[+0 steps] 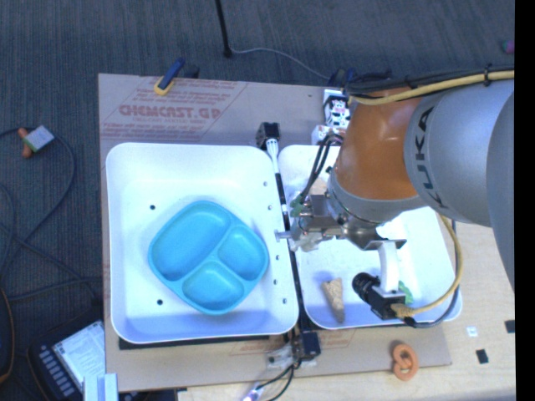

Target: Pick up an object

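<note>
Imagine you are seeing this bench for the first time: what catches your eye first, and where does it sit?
The bright blue divided plate stands out first, lying in the left bin. Next comes the bulky grey arm with its orange band, reaching in from the right and hanging over the right bin. A small tan wedge lies near that bin's front edge.

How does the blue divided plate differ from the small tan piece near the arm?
The blue plate is large, with three compartments, in the view's left bin. The tan piece is small, plain and wedge-like, in the right bin. Both rest on white bin floors.
</note>
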You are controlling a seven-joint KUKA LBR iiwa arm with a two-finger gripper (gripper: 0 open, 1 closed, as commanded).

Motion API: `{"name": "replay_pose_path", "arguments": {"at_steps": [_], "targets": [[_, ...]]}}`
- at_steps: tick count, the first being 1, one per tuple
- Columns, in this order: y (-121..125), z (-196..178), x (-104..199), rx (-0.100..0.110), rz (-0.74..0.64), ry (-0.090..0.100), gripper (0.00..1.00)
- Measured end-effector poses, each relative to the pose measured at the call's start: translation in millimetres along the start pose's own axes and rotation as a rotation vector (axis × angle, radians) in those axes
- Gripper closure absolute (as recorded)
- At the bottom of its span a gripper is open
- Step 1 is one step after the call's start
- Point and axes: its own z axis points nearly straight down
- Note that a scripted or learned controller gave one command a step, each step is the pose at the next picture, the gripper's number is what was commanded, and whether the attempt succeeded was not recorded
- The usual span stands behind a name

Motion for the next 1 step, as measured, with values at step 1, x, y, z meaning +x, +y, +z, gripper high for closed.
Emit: {"name": "replay_pose_path", "arguments": {"at_steps": [1], "targets": [[-0.4,53.4,-4.0,0.0,0.0,0.0,1.0]]}}
